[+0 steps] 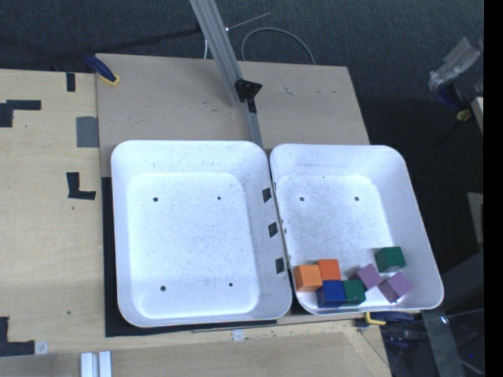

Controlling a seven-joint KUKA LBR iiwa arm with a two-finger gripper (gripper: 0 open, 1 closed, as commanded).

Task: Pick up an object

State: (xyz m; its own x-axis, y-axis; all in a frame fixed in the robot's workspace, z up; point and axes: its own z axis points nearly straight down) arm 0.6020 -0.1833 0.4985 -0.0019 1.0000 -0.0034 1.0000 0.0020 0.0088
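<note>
Several small blocks lie along the near edge of the right bin [409,187]. An orange block [308,276] is leftmost, with a darker orange one [329,269] touching it. A blue block [332,292] and a green block [354,291] sit just in front of them. Further right are a purple block [368,275], a second purple block [394,286] and a dark green block [389,258]. A grey and blue piece of the arm [456,71] shows at the far right edge, well above and behind the bins.
The left bin [126,210] stands beside the right one on the wooden bench. A slanted metal rail [216,34] runs down from the top to the gap between the bins. A thin cable loop [275,42] lies behind the bench.
</note>
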